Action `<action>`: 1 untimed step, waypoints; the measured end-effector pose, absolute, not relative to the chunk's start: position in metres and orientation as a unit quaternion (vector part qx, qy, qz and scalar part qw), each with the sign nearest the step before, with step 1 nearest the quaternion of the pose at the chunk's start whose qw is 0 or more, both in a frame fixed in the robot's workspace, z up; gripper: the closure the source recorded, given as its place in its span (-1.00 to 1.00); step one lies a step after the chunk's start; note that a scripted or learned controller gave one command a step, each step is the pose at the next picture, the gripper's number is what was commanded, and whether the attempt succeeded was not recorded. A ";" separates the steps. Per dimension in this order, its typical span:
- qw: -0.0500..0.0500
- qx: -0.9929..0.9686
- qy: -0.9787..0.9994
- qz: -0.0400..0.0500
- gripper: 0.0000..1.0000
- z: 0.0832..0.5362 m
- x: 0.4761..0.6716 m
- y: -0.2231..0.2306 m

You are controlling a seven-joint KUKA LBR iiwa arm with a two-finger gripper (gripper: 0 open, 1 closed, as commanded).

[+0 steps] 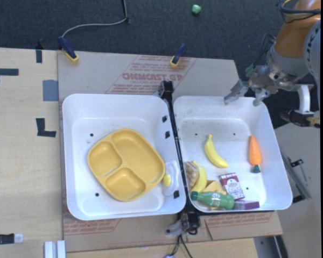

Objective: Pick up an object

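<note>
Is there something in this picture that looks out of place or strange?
One thing stands out: a small green ball lies on the dark floor beyond the bench, far from both bins. Also, several items in the right bin are heaped in its near corner, where a green bottle lies on its side. The yellow tray sits askew in the left bin.

The bench [21, 144] bears cardboard [145, 74] under 2 white bins [75, 112].
</note>
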State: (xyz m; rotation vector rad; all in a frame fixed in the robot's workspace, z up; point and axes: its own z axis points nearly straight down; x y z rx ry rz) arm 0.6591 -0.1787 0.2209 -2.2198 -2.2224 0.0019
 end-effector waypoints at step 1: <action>0.002 -0.707 -0.708 0.001 -1.00 0.098 0.623 -0.118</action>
